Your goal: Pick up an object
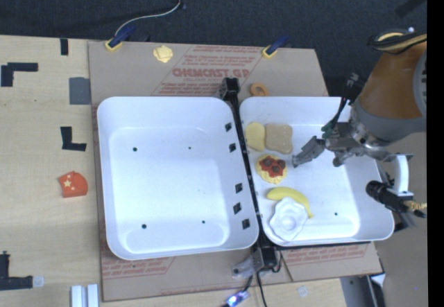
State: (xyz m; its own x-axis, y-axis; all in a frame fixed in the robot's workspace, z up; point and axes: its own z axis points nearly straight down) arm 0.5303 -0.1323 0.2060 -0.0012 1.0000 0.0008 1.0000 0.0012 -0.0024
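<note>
The right bin [347, 226] holds a yellow round piece [255, 135], a tan bread slice [279, 137], a small pizza-like disc with red topping [271, 168], a yellow banana [288, 197] and a white lumpy object [288, 219]. My gripper [304, 155] hangs over the middle of the right bin, just right of the pizza disc and below the bread slice. A dark finger [308, 152] points left toward the disc. Nothing shows between the fingers.
The left bin [111, 118] sits beside the right one, with a black clip divider [236, 146] between them. On the cardboard behind lie a yellow piece [163, 54] and a small ring [259, 90]. A red object [73, 184] rests on the wooden bench at left.
</note>
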